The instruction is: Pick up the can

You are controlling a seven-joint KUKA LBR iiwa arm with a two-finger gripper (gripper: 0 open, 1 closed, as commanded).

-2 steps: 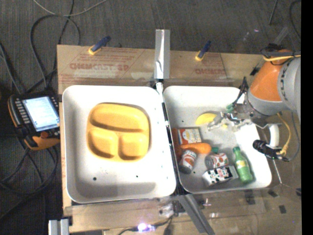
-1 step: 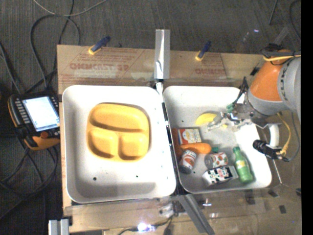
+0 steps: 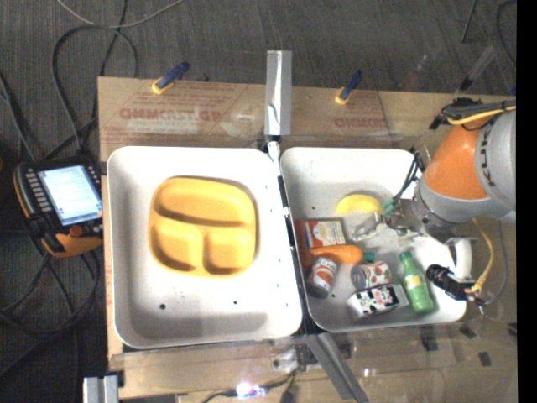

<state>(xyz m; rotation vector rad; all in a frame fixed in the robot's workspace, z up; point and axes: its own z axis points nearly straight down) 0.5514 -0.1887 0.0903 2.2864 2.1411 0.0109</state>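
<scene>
Two small cans lie in the right bin (image 3: 336,170). One can (image 3: 322,276), with a red and white label, sits near the bin's left wall, just below a carrot (image 3: 337,254). The other can (image 3: 371,274) lies on its side with a tomato label, left of a green bottle (image 3: 413,283). My gripper (image 3: 371,222) hangs over the middle of the right bin, just below a yellow round object (image 3: 358,202) and a short way above the tomato can. Nothing shows in its grasp.
A red and white packet (image 3: 325,232) lies left of the gripper. A small dark carton (image 3: 377,300) rests at the bin's front. The left bin (image 3: 126,175) holds a yellow compartment tray (image 3: 204,225). A pendant (image 3: 63,196) sits off the bench at left.
</scene>
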